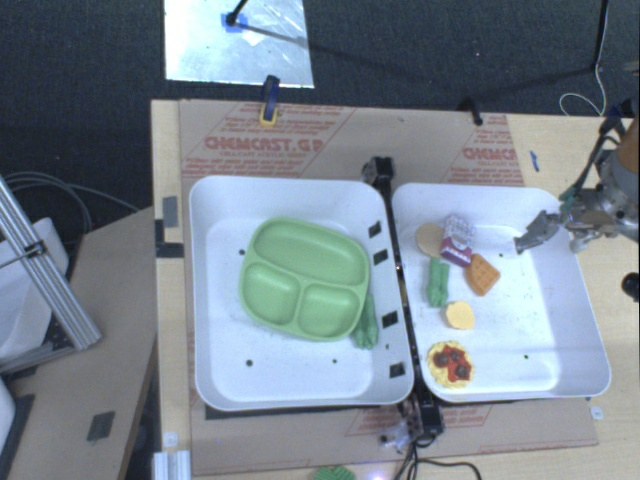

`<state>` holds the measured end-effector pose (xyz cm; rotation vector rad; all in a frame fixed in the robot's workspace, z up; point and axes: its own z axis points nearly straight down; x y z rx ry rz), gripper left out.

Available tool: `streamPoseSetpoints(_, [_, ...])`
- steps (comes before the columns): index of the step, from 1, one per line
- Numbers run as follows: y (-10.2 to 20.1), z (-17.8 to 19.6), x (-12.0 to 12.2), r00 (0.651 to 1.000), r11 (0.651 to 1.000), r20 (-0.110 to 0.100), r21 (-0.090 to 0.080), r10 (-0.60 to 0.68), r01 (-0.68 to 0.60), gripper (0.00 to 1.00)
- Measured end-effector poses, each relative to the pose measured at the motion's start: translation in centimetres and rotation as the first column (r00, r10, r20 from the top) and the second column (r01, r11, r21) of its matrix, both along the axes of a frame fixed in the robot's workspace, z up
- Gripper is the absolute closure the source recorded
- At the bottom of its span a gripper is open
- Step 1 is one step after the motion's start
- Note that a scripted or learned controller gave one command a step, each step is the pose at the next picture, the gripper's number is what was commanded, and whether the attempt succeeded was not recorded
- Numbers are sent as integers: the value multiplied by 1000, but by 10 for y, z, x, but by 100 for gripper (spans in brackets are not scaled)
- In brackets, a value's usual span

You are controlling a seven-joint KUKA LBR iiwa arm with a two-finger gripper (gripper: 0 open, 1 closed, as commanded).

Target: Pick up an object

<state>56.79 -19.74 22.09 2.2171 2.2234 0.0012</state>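
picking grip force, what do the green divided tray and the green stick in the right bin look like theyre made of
The green divided tray looks like moulded plastic, matte to slightly satin: one even pale green, with rounded compartment ridges and a soft sheen. The green stick also looks like plastic, probably toy food, in a flat darker green with no visible texture; at this size, rubber or foam cannot be ruled out.

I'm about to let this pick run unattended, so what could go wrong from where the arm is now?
1. The toy foods crowd the right bin's left side: the orange waffle piece, purple item and green vegetable sit close together, so the claw may nudge neighbours or grab two.
2. The pizza slice and yellow piece look flat and low, so a grasp may slip off.
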Motion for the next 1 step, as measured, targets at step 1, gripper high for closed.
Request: streamPoseSetpoints(1, [34,-41,4,1000,1000,-2,2,4,-4,0])
